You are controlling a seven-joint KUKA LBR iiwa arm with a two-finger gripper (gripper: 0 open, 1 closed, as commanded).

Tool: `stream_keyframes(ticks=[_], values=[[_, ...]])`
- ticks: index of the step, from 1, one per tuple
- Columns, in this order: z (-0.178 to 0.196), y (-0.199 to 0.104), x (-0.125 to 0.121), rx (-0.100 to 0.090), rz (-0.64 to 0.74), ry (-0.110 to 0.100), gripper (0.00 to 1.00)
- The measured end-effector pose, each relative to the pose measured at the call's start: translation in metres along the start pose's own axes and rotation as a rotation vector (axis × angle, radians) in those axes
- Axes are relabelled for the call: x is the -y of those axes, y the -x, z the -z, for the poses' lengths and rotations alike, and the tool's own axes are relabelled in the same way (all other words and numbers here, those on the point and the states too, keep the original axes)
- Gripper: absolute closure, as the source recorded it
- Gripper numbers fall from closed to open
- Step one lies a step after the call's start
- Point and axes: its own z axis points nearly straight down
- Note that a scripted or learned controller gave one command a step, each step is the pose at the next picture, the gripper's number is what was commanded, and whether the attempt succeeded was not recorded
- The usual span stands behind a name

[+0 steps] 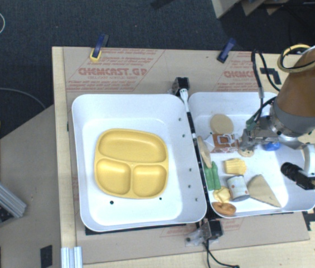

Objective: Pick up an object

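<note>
- Starting at the left: shallow white left bin [82, 149] holding a yellow three-compartment plastic plate [130, 162], lying flat near the middle, well apart from the arm.
- Moving right: shallow white right bin [291, 202] crowded with small things, any of them a possible pick: a green stick-shaped piece [211, 175] along the left wall, a round tan disc [222, 123] toward the back, a small yellow block [234, 165], a short white-and-red can [237, 187], a tan wedge [265, 190], an orange-brown lump [226, 208] at the front rim.
- Reaching in from the right: grey two-finger gripper [248, 140] low over the back half of that bin, just beside the disc and an orange-and-white flat packet [223, 142].
- Cannot tell whether open or closed; nothing seen clearly held.
- Judging progress: early, at the approach or grasp attempt; nothing visibly lifted, everything resting in the bin.
- Left to do: securing one object, raising it clear.
</note>
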Motion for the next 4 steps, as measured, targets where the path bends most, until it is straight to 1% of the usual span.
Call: stream_keyframes(ticks=[2, 3, 4], values=[[0.082, 0.004, 0.001, 0.000, 0.000, 0.001, 1.00], [0.071, -0.045, 0.014, -0.004, 0.002, -0.008, 1.00], [0.082, -0.105, 0.025, -0.006, 0.006, -0.007, 1.00]])
